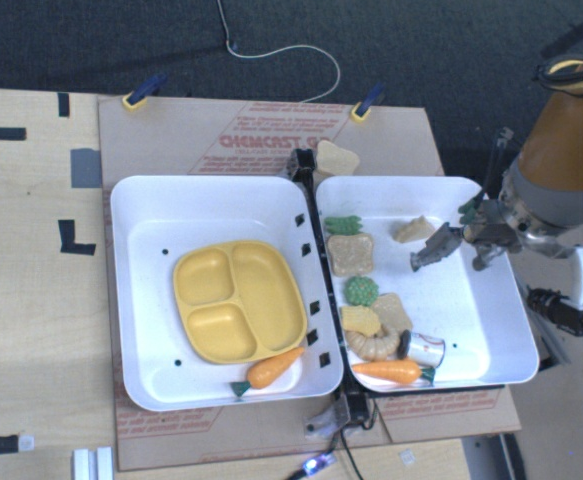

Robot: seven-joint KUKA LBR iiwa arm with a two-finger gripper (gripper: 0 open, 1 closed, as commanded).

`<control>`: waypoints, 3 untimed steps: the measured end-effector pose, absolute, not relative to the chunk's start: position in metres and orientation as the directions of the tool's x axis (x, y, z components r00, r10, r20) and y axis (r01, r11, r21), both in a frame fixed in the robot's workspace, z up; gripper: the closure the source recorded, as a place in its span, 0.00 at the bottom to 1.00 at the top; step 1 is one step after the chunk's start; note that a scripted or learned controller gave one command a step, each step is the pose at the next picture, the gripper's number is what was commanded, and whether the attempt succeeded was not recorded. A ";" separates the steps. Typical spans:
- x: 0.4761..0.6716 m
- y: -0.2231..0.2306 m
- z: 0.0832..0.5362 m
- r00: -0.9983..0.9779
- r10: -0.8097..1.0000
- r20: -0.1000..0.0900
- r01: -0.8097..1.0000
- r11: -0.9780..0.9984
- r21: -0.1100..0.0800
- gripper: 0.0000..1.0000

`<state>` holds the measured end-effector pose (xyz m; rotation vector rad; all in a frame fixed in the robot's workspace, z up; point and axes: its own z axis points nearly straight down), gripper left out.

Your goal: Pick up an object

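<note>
The gripper (451, 246) hangs over the right bin (491, 298), toward its far right side, with the arm (556, 158) reaching in above the rim; its dark jaws look spread, with one finger (433, 250) stretched toward the middle of the bin and nothing between them. Any piece would do for this task, and the one nearest is the pale beige lump (411, 230), lying on bare floor in the right bin just beside that finger. The rest of the pieces crowd the right bin's left wall: a green leafy piece (343, 225), a tan slab (351, 254), a green round piece (362, 290), a yellow piece (361, 320), and at the near edge an orange carrot (389, 372) beside a small metal cup (423, 351). The left bin (141, 268) holds a yellow divided plate (239, 300) and a second carrot (273, 366). To do the step well, the beige lump seems the soundest choice, since it stands apart from its neighbours and leaves room for both jaws. They should probably be centred over it, kept wide during the descent, brought down close to the floor of the right bin, and only then closed, so the lump is not nudged away.
</note>
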<state>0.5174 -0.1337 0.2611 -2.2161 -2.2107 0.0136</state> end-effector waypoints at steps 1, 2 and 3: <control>0.520 -0.134 0.267 -0.001 1.000 0.000 1.000 0.001 -0.002 0.00; 0.521 -0.133 0.203 -0.001 1.000 0.001 1.000 0.001 -0.008 0.00; 0.511 -0.132 0.153 0.000 1.000 0.001 1.000 0.000 -0.007 0.00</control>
